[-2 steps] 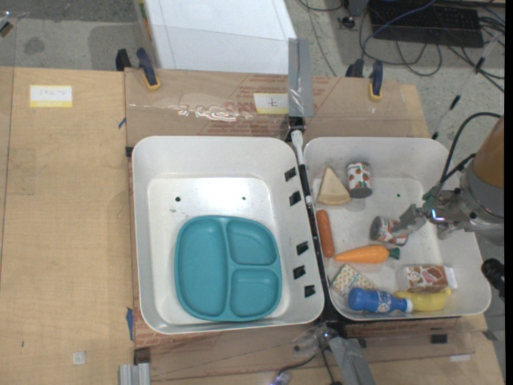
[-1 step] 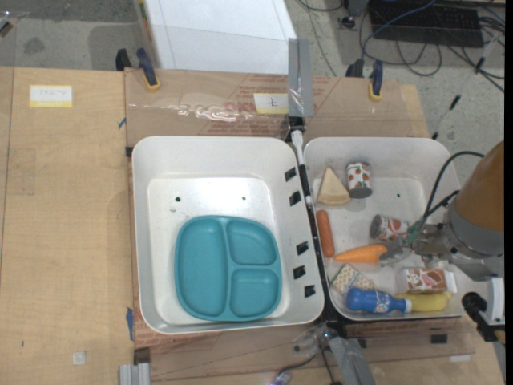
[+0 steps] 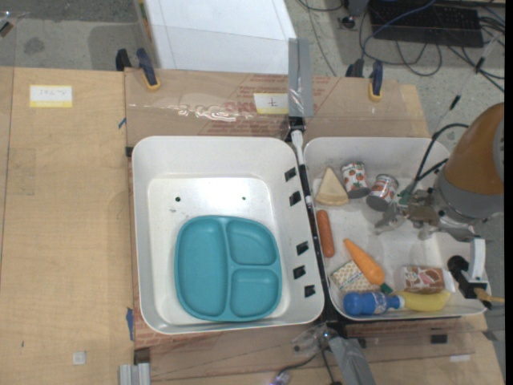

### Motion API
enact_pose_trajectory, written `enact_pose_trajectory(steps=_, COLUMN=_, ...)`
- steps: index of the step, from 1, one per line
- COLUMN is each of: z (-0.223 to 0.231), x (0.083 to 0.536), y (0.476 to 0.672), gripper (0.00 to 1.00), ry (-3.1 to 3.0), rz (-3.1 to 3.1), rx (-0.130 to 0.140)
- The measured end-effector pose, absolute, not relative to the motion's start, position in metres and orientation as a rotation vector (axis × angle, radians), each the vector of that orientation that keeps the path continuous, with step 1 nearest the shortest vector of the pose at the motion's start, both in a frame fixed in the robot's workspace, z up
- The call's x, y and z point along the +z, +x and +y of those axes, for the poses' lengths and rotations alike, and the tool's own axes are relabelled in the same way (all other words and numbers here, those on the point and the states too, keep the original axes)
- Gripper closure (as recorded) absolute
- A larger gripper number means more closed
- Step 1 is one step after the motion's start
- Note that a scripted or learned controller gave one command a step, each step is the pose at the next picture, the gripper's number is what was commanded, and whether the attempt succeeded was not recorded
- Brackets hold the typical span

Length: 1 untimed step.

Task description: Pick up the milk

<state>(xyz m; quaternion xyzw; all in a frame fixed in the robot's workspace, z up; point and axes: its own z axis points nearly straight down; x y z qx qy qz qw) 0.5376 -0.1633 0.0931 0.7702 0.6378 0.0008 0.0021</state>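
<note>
The milk looks like the small blue bottle (image 3: pixel 371 302) lying on its side along the front wall of the right bin (image 3: pixel 417 147). My gripper (image 3: pixel 387 212) hangs over the middle of that bin, reaching in from the right just below a silver can (image 3: pixel 385 187). It is well behind the bottle and apart from it.
Around the bottle lie a carrot (image 3: pixel 365 263), a patterned cracker pack (image 3: pixel 346 276), a banana (image 3: pixel 426 300) and a brown packet (image 3: pixel 422 278). Further back are a sausage (image 3: pixel 325 233), a cheese wedge (image 3: pixel 331 187) and a second can (image 3: pixel 353 175). The left bin (image 3: pixel 160 163) holds a teal divided plate (image 3: pixel 228 268).
</note>
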Motion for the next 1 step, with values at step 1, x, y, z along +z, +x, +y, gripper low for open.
enact_pose_trajectory(steps=1, z=-0.1806, x=0.1120, y=0.4965, gripper=0.00, ry=2.682, rz=1.643, rx=-0.003)
